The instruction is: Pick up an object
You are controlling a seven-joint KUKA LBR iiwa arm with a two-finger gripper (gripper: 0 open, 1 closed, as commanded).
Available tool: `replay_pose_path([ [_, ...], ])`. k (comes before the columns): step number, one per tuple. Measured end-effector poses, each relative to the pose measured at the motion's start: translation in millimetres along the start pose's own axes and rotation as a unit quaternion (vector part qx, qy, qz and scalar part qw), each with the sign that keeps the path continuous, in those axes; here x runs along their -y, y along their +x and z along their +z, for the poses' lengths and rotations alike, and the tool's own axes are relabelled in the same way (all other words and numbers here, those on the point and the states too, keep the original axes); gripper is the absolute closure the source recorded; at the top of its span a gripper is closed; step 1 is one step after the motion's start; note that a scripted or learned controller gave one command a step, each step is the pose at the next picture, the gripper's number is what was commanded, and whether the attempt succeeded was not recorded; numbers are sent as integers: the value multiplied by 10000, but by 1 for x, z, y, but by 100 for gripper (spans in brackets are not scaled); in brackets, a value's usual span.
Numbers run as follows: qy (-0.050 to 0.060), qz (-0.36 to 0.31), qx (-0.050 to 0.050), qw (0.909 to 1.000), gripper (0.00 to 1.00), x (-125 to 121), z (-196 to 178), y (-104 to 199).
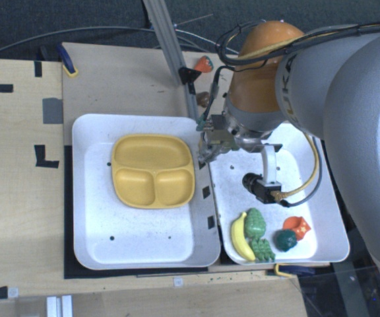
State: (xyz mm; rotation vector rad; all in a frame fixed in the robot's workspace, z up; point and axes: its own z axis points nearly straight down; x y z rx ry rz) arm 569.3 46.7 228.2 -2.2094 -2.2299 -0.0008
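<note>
A yellow three-compartment plate (154, 170) lies in the left white bin (91, 197). In the right white bin (322, 243), near its front edge, a yellow banana (240, 239), a green bumpy toy vegetable (255, 224), a dark green round piece (285, 240) and an orange-red piece (297, 225) sit close together. My gripper (207, 148) hangs over the ridge between the two bins, near the plate's right rim, well behind the toy food. Its fingers are hidden under the wrist.
The grey arm with its orange band (269, 65) covers the back of the right bin. A grey pole (167, 38) slants in from the top. Black cables loop behind the bins. A small orange object (204, 63) lies on the bench behind them.
</note>
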Motion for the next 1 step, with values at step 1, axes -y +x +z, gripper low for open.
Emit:
replay_pose_path([
  [1, -4, 6, 2, 10000, 100, -5, -10, 54],
])
